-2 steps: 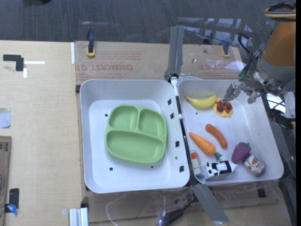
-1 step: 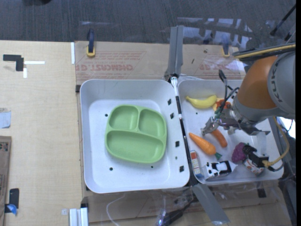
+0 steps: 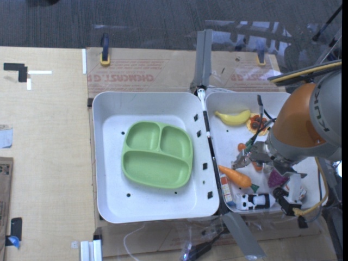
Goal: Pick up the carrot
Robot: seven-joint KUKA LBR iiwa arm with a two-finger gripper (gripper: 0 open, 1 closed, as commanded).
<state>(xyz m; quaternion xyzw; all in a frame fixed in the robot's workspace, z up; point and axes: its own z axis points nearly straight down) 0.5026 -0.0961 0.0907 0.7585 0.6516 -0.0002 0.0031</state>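
Arm (image 3: 304, 121) bent low, tool (image 3: 246, 157) down

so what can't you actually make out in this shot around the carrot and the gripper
- Gripper: its metal parts blur together over the clutter, so open or shut is unclear.
- Carrot: whether anything touches it is too small to tell.
- Purple item: partly covered by the arm, identity unclear.
- Small toys by the banana: too small and partly behind the arm.
- Right bin: its right side is hidden by the arm.
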